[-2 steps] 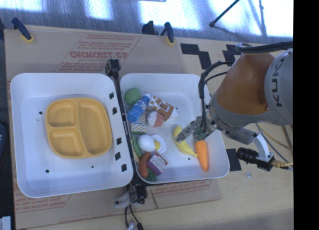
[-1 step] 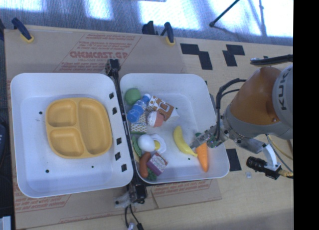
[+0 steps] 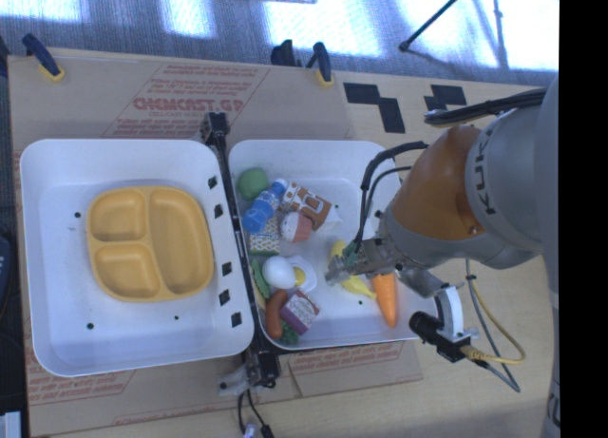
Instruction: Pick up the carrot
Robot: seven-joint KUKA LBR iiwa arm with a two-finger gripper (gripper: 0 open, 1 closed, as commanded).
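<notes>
The orange carrot (image 3: 385,298) lies in the right bin (image 3: 313,154), near its front right corner, pointing toward the front edge. My gripper (image 3: 344,266) is low over the bin, just left of the carrot's upper end and above a yellow banana-like piece (image 3: 355,285). The orange-banded wrist covers the bin's right side, so the carrot's top end is partly hidden beneath it. Nothing shows the carrot lifted off the bin floor.
The right bin also holds a green ball (image 3: 253,182), a blue bottle (image 3: 261,210), a small box (image 3: 310,203), a white egg (image 3: 278,272) and a sausage (image 3: 275,314). A yellow divided tray (image 3: 150,241) sits in the left bin (image 3: 57,332).
</notes>
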